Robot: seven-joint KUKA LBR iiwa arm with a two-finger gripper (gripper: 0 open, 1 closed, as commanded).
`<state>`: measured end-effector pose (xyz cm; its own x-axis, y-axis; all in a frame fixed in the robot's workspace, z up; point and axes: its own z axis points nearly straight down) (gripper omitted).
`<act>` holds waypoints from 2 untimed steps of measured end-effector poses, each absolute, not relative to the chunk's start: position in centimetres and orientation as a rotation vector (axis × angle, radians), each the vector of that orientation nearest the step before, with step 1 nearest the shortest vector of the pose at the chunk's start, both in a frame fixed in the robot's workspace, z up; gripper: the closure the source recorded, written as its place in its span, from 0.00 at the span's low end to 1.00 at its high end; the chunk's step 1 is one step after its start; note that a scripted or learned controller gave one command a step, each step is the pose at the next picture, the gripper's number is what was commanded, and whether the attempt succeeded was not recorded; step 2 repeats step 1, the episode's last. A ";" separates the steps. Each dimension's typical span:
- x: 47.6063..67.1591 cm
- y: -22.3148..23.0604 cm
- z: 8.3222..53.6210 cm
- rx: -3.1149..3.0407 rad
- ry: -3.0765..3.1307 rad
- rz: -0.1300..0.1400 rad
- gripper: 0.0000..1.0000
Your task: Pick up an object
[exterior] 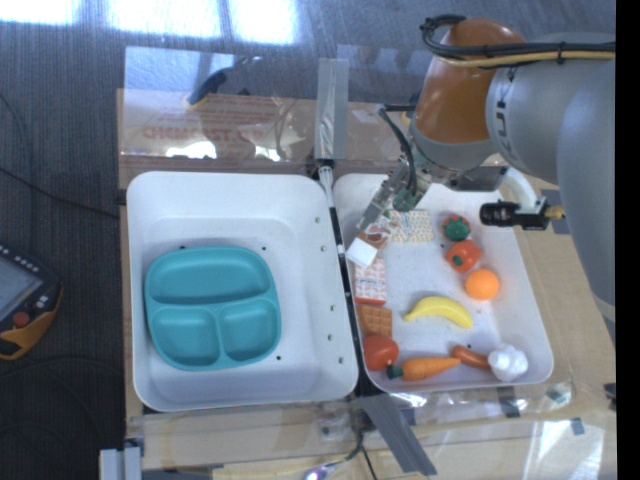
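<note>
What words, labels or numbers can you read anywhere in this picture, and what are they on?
No text reads clearly.
Red lettering on the cardboard behind the bins: too blurred to read.
Printed packets along the right bin's left side: print too small to read.
Handheld screen at the left edge: nothing legible.

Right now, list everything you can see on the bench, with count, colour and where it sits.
Bins: two, white, side by side.
Divided tray: one, teal, in the left bin.
Banana: one, yellow, middle of the right bin.
Orange: one, orange, right of the banana.
Carrot: one, orange, front of the right bin.
Tomato: one, red, front left corner of the right bin.
Arm: one, grey and orange, entering from the right.
Pincer: one, over the right bin's back left.
</note>
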<state>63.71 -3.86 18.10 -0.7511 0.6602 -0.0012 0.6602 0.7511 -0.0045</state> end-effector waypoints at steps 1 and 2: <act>64.2 -0.7 24.9 -1.081 -2.949 0.005 1.00; 64.2 -0.7 24.9 -1.081 -2.949 0.005 1.00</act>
